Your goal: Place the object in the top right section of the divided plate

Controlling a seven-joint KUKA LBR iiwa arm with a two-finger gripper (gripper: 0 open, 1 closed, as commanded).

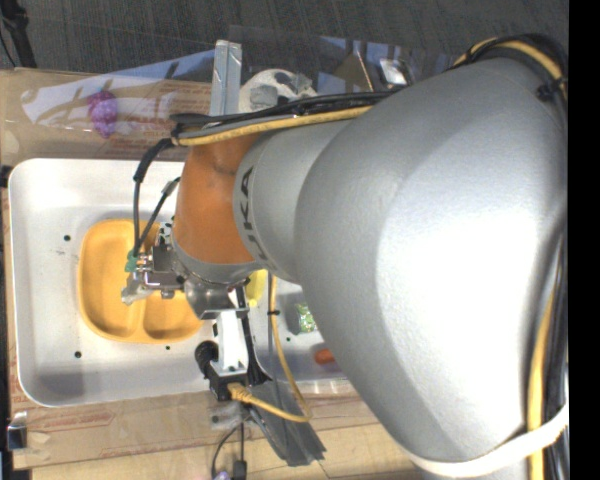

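Observation:
A yellow divided plate (105,280) lies in the left white bin (40,208). The grey arm with its orange band (212,208) reaches in from the right and hangs over the plate's right half. The gripper (145,280) sits at the end of the wrist, low over the plate's right side near a divider ridge. Its body and the cables block my sight of the fingertips. I can make out no object on the plate's visible sections.
The arm's large grey housing (420,248) covers most of the right bin. A small green item (305,318) and an orange one (323,356) peek out beside it. A purple object (103,111) lies on the bench behind the left bin.

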